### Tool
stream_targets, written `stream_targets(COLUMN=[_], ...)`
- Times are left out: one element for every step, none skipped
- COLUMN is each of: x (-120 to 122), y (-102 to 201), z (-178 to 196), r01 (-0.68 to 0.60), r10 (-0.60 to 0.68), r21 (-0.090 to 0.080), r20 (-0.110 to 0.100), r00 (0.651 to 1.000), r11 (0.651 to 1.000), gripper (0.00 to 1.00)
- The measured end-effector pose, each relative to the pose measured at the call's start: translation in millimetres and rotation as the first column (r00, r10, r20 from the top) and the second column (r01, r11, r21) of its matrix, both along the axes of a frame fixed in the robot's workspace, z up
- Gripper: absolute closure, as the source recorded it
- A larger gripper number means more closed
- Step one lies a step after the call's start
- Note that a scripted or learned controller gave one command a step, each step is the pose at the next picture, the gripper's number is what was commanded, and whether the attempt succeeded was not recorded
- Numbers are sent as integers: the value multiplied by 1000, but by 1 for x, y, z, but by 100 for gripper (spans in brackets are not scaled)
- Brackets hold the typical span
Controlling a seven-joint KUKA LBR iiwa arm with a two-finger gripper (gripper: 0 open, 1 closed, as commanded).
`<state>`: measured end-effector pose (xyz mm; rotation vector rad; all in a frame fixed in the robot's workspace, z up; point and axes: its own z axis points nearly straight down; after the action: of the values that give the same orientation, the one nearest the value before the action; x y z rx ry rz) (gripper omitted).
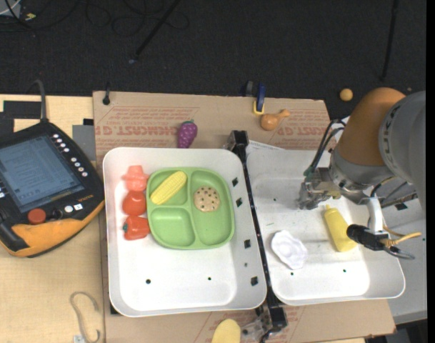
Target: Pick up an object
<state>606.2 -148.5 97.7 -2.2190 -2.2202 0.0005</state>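
—Looking down on the bench, we see the gripper (311, 194) low in the right bin (388, 288), toward its upper left part. The grey arm (410, 141) with its orange band (367, 131) reaches in from the right.

—Do we read it as spread or pressed together?

—We cannot tell; it shows too dark and small from up here.

—What do we have near it?

—We have a yellow bottle (338, 229) lying on the bin floor just below and right of the gripper. A crumpled white cloth (288, 249) lies lower, near the bin's left wall, apart from both.

—And in the left bin (174, 291)?

—We see a green divided plate (176, 229) with a corn cob (166, 186) in one upper compartment and a cookie (206, 199) in the other. Red and pink toy pieces (134, 204) sit just beside its left edge. Purple grapes (187, 133) lie on the cardboard above that bin.
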Motion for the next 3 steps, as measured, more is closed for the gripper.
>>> stream_targets(x=[5,-2,-2], y=[4,10,8], z=[61,116,131], r01=[1,0,1], r10=[-1,0,-1], r21=[-2,-2,-1], r20=[6,5,3], r00=[1000,1000,1000], r11=[1000,1000,1000], gripper=[100,100,100])
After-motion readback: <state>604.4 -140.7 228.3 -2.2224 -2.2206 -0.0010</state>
